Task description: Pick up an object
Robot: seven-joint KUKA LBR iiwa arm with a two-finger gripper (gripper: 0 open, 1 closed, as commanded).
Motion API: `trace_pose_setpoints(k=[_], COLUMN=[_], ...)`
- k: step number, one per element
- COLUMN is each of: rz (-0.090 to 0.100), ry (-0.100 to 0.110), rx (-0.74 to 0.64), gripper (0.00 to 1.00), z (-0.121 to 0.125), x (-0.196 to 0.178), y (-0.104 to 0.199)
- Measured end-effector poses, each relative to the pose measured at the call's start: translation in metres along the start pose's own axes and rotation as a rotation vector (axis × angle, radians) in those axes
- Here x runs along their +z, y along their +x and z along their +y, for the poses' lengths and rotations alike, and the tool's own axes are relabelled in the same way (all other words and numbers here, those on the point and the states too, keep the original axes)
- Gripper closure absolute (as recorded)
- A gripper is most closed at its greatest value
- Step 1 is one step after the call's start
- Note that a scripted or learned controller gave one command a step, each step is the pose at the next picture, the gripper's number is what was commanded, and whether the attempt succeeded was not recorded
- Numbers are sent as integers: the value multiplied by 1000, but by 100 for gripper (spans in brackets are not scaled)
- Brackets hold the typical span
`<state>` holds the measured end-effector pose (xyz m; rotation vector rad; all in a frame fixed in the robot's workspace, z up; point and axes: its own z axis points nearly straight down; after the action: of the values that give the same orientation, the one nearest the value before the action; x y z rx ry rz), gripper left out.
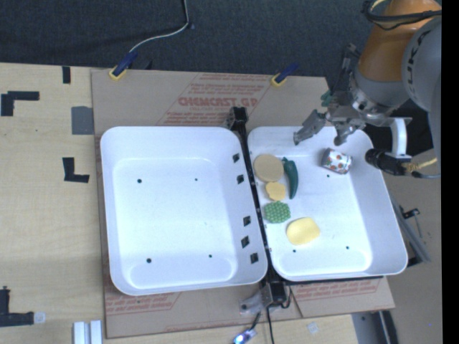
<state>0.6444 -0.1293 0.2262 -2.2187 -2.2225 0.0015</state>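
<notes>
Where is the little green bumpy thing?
The green bumpy piece lies in the right bin, near its left wall, just below the small yellow piece and up-left of the yellow lemon-shaped toy.

Red "CHEMCAST" lettering, inverted, on the cardboard sheet point(208, 100) under the bins

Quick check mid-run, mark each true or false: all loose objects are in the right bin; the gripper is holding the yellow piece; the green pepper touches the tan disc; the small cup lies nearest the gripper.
1. All loose objects lie in the right white bin. True.
2. The two-finger gripper holds the yellow rounded piece. False: that piece lies on the bin floor, apart from the open fingers.
3. The dark green pepper lies against the tan round disc. True.
4. The small red-and-white patterned cup is the object nearest the gripper. True.
5. The green textured piece is in the left white bin. False: right bin.
</notes>
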Motion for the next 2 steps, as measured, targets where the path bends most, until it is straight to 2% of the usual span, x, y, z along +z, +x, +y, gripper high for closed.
trace_pose_setpoints(k=[1,2], rz=[2,0], ry=[8,-3], rx=[-1,0], gripper=[0,0], z=[22,25], x=[139,140], y=[22,36])
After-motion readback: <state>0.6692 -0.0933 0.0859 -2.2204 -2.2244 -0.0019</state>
